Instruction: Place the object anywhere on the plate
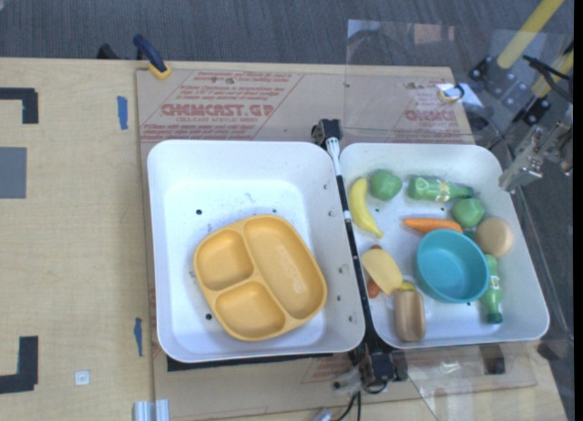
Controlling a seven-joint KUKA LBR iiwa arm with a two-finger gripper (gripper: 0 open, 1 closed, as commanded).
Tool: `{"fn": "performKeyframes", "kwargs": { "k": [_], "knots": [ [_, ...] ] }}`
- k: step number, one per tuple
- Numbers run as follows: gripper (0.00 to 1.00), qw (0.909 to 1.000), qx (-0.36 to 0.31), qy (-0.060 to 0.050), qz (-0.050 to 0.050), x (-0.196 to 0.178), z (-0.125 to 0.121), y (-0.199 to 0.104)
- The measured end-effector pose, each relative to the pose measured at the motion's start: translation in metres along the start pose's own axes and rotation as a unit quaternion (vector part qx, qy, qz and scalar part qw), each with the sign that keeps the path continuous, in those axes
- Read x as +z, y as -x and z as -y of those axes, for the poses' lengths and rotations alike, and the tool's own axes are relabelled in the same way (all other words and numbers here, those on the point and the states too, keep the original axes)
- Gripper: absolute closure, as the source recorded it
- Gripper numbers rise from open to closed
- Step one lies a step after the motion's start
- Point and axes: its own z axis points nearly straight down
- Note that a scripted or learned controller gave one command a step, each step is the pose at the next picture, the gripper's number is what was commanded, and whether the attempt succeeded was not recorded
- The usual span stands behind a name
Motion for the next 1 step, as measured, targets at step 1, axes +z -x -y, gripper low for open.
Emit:
{"fn": "performKeyframes", "kwargs": {
  "k": [1],
  "knots": [
    [1.0, 0.9829, -0.184, 0.0, 0.011, -0.1289, -0.0024, 0.0156]
  ]
}}
